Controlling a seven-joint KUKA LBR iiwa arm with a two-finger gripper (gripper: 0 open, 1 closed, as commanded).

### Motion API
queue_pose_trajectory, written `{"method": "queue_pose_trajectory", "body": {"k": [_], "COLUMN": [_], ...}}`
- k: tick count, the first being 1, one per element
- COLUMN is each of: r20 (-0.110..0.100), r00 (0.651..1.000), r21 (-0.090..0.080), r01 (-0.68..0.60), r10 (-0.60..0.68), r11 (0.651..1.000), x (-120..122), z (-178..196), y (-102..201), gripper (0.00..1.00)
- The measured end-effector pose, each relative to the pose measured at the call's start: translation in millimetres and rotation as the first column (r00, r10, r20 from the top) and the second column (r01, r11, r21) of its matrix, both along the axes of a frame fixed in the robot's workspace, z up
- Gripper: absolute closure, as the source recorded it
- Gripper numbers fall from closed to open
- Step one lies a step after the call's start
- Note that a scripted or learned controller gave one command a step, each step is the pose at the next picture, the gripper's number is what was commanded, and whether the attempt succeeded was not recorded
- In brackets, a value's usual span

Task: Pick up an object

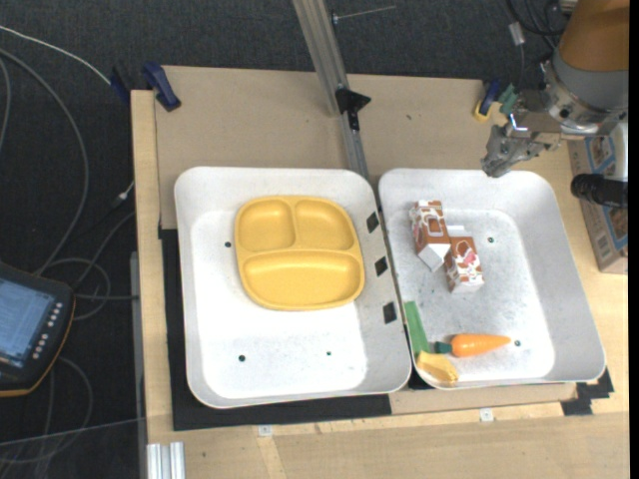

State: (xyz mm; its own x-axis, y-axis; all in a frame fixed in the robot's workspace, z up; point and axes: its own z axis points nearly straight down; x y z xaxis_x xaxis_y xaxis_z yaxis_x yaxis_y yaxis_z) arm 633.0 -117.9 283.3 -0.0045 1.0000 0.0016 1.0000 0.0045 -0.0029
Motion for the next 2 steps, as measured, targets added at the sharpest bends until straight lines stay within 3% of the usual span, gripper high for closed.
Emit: {"method": "queue_pose_trajectory", "body": {"k": [1, 2], "r20": [0.0, -0.001], "r00": [1.0, 1.0], "r21": [0.002, 0.002], "r01": [-0.002, -0.002], "r10": [0.002, 0.002], "r11": [1.0, 1.0], "x": [-6, -26], "z": [-12, -22], "y": [61, 116], "gripper": [1.0, 1.0]}}
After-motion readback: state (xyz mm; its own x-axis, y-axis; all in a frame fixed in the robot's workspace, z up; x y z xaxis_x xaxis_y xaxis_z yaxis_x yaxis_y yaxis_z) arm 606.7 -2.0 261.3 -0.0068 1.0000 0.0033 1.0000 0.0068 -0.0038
